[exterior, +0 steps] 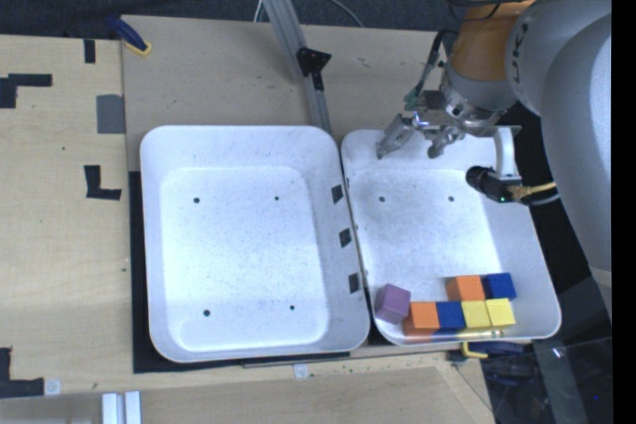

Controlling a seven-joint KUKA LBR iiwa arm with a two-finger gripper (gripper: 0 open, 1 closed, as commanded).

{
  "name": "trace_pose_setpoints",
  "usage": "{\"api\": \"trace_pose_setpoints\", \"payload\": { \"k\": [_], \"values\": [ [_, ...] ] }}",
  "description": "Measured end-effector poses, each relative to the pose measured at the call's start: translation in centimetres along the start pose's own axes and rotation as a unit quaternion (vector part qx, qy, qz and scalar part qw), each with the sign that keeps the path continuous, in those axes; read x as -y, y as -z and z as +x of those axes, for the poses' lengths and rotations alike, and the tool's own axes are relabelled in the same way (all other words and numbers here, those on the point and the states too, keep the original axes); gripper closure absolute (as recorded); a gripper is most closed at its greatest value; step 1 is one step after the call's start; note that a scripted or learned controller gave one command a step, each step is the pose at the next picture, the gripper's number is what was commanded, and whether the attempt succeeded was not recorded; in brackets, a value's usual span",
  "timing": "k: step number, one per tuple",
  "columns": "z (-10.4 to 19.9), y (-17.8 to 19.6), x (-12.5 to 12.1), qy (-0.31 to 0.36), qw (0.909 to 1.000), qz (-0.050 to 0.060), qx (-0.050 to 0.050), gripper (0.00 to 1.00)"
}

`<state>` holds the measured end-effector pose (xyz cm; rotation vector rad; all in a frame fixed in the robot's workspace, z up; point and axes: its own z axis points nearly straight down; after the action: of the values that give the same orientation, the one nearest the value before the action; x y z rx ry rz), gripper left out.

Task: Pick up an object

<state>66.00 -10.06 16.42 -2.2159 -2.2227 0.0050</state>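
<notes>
The gripper (411, 143) is seen with fingers spread and nothing between them, poised over the far edge of the right bin (517, 243); the blocks (467, 305) are clustered at its near edge; the approach step is judged underway; a reach toward them is called for.

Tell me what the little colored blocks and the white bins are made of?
The blocks look like painted wood or foam: matte, flat colors, no shine, though I can't be sure which. The bins look like hard plastic: smooth white, with rounded molded rims.
</notes>
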Motion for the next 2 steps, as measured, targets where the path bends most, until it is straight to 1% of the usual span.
{"api": "trace_pose_setpoints", "payload": {
  "k": [1,2],
  "values": [
    [1.0,-3.6,1.5,-0.001,1.0000,0.000,0.000,0.00],
    [1.0,-7.5,4.1,-0.001,1.0000,0.001,0.000,0.00]
  ]
}}
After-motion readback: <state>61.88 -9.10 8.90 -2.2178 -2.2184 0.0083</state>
